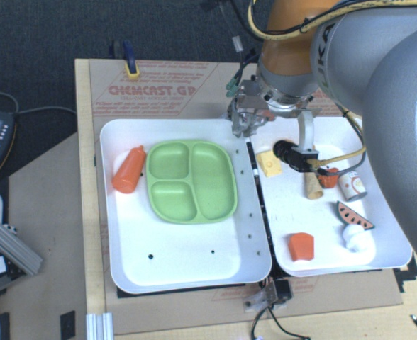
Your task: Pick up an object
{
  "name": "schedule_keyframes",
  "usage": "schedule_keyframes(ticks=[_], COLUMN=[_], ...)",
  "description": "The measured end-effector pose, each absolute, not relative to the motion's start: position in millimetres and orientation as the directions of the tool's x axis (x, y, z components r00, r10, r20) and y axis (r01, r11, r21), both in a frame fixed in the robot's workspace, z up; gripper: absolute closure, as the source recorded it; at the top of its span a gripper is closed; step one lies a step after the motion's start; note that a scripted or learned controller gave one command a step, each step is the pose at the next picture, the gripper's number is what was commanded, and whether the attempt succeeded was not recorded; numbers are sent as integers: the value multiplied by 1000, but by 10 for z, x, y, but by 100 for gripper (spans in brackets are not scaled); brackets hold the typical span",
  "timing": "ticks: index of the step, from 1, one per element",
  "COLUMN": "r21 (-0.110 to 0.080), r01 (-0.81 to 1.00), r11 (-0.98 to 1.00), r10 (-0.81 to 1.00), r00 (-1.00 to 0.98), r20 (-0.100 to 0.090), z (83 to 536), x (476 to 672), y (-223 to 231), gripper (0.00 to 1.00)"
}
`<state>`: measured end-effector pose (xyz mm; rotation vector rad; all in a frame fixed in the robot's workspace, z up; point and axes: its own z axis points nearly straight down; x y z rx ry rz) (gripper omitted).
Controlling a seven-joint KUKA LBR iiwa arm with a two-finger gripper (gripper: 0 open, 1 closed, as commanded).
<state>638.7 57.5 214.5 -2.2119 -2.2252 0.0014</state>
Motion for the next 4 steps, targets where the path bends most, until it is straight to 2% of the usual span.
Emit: schedule_keyframes(ticks=[1, 2, 3, 4], r21=[3, -3, 2, -3], r01=[1000, 1000, 1000, 1000], r11=[3, -1, 1, 0], r10=[1000, 1000, 1000, 1000], r00=[-3, 1, -1, 0], r20=[1, 1, 0, 0], z=[2168, 2257, 2180, 2159], x=[6465, 6308, 6472, 6423], y=[785, 734, 833, 817], gripper=[100, 100, 100, 100])
